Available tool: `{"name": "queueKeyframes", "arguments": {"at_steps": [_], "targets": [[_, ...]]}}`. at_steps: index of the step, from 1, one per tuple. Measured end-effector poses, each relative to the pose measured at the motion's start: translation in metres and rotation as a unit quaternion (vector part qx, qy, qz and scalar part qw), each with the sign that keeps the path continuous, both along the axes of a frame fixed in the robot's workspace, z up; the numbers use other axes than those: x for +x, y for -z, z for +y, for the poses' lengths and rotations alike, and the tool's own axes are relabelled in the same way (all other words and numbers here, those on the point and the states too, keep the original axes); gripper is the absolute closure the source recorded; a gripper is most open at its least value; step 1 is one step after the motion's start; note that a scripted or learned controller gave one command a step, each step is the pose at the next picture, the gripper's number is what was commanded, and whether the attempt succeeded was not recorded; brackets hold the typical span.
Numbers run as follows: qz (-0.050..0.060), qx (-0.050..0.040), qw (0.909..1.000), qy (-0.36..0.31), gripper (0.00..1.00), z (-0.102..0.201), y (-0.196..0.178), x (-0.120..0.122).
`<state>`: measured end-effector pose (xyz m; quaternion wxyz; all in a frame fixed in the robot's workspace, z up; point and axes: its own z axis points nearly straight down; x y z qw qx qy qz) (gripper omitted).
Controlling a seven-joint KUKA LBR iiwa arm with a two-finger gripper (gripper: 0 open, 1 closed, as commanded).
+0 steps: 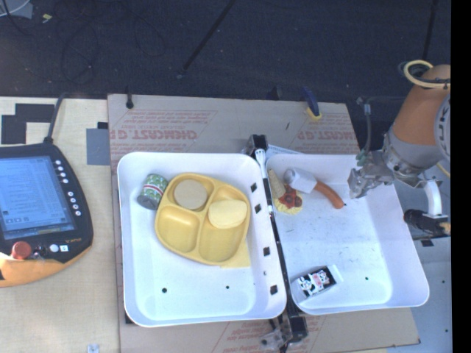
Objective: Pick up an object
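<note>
**A:** Bins first: which one has the best pick? The left bin (140, 285) carries the yellow divided plate (202, 218), with a small patterned roll (154, 188) just beside its upper left edge.

**B:** That plate looks stiff and light, but broad and smooth; I judge only a rim could be pinched, and it may slip. The right bin (368, 263) suits better. The gripper (362, 181) hangs over its upper right part, near the orange carrot-shaped toy (329, 193).

**A:** Open or closed?

**B:** I cannot tell from this angle; the tip is a dark blur.

**A:** And the carrot?

**B:** Probably hard plastic, light, slick and round. I would take it across the middle of its length, so it cannot roll out. Its upper end lies close to a small grey piece (298, 178) and a red and yellow toy (289, 200).

**A:** Smaller things?

**B:** One black-and-white packet (317, 281) lies flat near the bin's lower edge, well apart from the rest. Thin, probably soft, hard to get under.
</note>
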<state>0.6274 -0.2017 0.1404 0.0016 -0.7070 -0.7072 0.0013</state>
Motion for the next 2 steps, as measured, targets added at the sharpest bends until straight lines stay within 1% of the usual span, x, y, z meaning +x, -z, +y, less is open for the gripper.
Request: {"name": "queueKeyframes", "arguments": {"at_steps": [1, 2], "targets": [[-0.003, -0.0004, 1.0, -0.001, 0.0, 0.004, -0.021, 0.013], [0.0, 0.0, 1.0, -0.001, 0.0, 0.002, 0.006, 0.016]]}}
